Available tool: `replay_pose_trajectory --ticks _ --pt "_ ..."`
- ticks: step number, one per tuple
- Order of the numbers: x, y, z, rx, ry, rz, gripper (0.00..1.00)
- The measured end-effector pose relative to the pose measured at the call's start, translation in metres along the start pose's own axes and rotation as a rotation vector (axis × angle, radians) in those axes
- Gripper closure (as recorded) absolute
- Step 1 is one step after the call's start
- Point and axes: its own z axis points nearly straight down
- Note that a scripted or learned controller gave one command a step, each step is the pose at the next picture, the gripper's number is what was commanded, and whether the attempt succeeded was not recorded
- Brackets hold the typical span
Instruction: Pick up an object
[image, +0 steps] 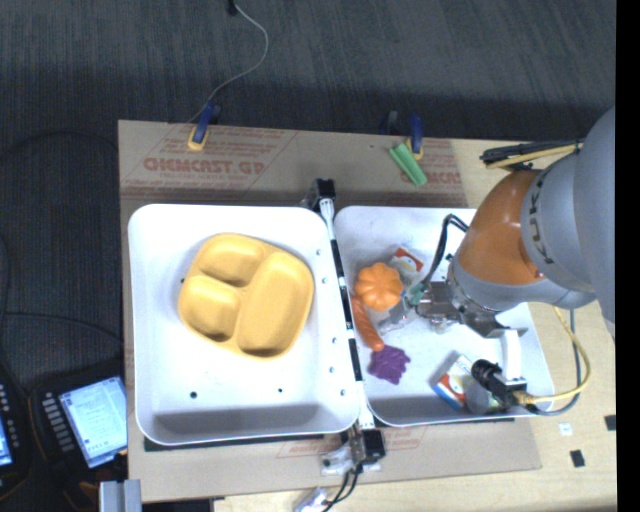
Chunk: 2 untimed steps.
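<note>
Look at the big grey arm (560, 230) first; it reaches into the right bin (540, 345). The left bin (150, 300) holds a big yellow tray (245, 293). In the right bin, a small orange pumpkin (379, 285) sits just beside the claw (425, 303). A purple toy (388, 364) lies nearby. You cannot tell how the claw is set. Nothing looks lifted yet, so I think the picking up is all left to do.

Open floor of the right bin (425, 385) lies between purple toy (388, 364) and packet (453, 383).
</note>
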Motion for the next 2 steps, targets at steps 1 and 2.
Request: replay_pose_trajectory --ticks 1,2 --pt "0.007 0.066 0.012 0.008 0.003 -0.002 0.00" --pt "-0.028 0.106 0.000 0.090 0.004 -0.006 0.00"
